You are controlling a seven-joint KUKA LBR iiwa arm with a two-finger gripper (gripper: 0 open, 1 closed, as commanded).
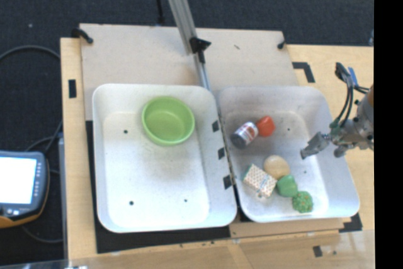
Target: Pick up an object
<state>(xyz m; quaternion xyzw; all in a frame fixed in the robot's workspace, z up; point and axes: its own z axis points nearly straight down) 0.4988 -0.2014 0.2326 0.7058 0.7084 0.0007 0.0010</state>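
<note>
The right bin point(315, 104) holds several small objects. A silver and red can point(245, 134) lies beside an orange-red ball point(266, 126). Lower down are a beige ball point(276, 166), a patterned box point(259, 180), a smooth green ball point(287, 185) and a bumpy green ball point(303, 201). A green bowl point(168, 121) sits in the left bin point(113, 198). My gripper point(326, 145) hangs over the right bin's right side, to the right of the beige ball and apart from every object. Nothing is seen in it.
A metal pole point(179, 3) slants from the top of the view down to the gap between the bins. A tablet point(19, 183) lies at the far left, off the bench. Cables point(345, 82) hang by the arm at the right.
</note>
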